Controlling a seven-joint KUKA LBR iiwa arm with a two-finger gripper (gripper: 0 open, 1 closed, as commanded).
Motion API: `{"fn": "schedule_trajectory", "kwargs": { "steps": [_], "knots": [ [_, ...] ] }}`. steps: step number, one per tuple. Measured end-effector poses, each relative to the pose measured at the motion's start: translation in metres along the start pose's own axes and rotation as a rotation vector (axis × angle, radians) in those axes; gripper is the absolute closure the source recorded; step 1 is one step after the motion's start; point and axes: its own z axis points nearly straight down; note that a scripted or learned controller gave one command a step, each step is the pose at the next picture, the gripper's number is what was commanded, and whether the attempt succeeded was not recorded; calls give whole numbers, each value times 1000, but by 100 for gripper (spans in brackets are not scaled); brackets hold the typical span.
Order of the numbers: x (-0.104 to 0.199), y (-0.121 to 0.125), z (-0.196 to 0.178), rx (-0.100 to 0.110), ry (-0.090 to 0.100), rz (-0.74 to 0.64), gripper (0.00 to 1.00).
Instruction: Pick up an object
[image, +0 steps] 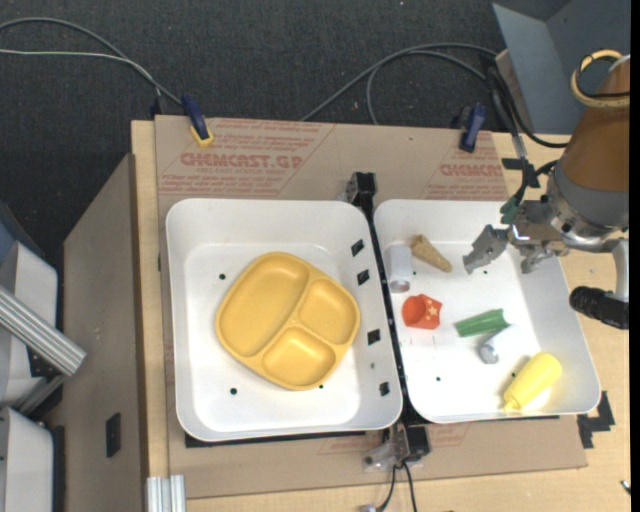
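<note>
Your gripper (508, 252) hangs open and empty at two o'clock in the right bin (570, 300). The red pepper (422, 312), at nine o'clock, looks light and slick. Pinch across its middle.

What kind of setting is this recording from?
Likely a robotics lab grasping bench: two shallow white bins sit clamped on a board, a yellow divided tray lies in the left one, toy food such as a red pepper in the right.
</note>
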Motion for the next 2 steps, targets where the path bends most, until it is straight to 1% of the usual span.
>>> {"fn": "schedule_trajectory", "kwargs": {
  "steps": [1,2],
  "knots": [
    [-9,0,58,2,1,2,0],
    [-5,3,121,3,1,0,0]
  ]
}}
